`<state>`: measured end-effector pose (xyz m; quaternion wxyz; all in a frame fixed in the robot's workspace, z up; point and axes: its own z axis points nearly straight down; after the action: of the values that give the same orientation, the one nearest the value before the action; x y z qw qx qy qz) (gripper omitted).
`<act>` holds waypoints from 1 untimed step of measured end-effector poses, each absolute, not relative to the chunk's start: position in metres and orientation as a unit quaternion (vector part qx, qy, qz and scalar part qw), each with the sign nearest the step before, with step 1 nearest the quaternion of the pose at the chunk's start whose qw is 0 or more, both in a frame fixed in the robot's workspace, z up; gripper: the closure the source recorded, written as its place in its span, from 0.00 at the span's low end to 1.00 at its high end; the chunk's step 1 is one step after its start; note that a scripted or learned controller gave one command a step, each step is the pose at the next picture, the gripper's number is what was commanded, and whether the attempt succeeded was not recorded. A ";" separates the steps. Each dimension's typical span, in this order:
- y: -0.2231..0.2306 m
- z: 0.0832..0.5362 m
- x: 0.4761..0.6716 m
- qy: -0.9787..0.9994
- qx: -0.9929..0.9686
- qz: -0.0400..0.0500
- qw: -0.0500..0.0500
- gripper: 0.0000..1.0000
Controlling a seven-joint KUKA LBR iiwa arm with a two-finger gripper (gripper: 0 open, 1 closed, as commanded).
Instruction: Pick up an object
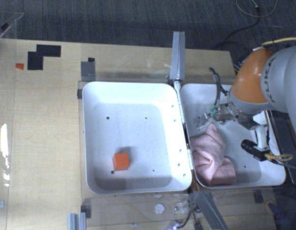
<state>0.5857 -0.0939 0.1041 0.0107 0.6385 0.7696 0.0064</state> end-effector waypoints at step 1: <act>-0.119 0.090 0.552 0.776 0.630 0.004 0.007 0.00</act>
<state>0.5524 -0.1188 0.0902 0.0074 0.6303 0.7763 0.0040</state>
